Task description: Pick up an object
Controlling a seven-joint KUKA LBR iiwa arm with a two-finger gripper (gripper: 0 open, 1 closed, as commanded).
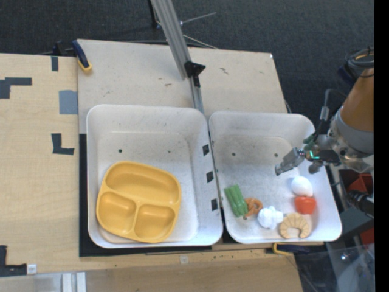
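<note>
My two-finger claw (288, 164) hovered over the right white bin's (255, 126) right side, fingers seemingly apart with nothing between them, so the pick remained undone, the white egg-shaped toy (301, 185) lying just below by the right edge.

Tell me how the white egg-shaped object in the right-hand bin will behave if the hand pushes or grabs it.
The smooth white egg-shaped object looks rounded all over, so it would probably roll when nudged. Its glossy surface may slip between fingers. It touches the red object beside it, which may get shoved too.
</note>
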